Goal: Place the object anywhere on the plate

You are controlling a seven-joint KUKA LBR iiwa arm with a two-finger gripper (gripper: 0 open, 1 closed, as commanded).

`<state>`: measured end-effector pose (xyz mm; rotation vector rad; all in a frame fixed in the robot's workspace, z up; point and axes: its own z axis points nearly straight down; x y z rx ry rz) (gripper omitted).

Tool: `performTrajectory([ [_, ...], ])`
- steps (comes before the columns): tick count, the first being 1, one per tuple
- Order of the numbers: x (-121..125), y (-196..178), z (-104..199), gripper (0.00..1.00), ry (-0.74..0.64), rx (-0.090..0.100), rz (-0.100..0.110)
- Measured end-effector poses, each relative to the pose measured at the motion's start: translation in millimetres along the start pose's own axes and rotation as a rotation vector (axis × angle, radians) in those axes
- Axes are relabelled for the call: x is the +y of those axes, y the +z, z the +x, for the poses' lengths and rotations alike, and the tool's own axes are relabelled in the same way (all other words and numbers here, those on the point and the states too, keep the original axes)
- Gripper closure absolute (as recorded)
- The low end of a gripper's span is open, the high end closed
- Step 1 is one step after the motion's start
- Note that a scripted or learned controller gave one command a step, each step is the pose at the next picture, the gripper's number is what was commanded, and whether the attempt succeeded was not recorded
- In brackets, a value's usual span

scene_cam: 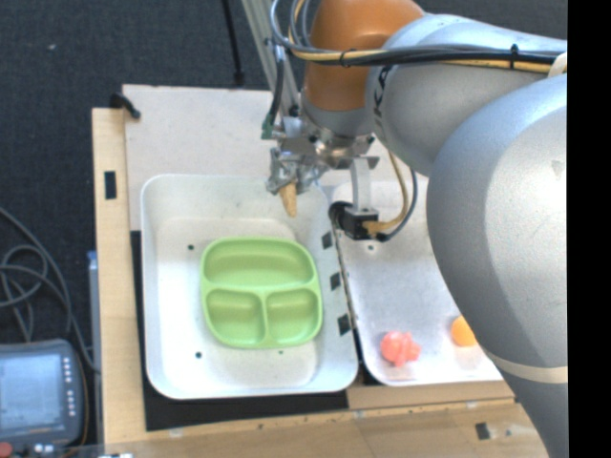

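Note:
A green plate (260, 292) with three compartments lies in the left white bin (162, 256). My gripper (287, 185) hangs above the far side of that bin, just beyond the plate's far rim. A small tan, cone-shaped object (288, 201) sticks down from between its fingers, so the gripper is shut on it. The object hangs over the bin floor, clear of the plate.
The right bin (401, 294) holds a pink-red lumpy object (400, 348) and an orange object (463, 331) near its front edge. My arm's large grey body covers much of the right bin. Black clips sit on the divider between the bins.

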<state>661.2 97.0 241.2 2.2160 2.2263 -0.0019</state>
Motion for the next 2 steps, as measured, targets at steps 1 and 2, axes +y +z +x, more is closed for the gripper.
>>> performTrajectory([
  [1,14.4,9.1,-2.1,1.0,-0.001,-0.001,-0.002],
  [2,14.0,8.4,-1.8,0.0,-0.004,-0.001,-0.001],
])
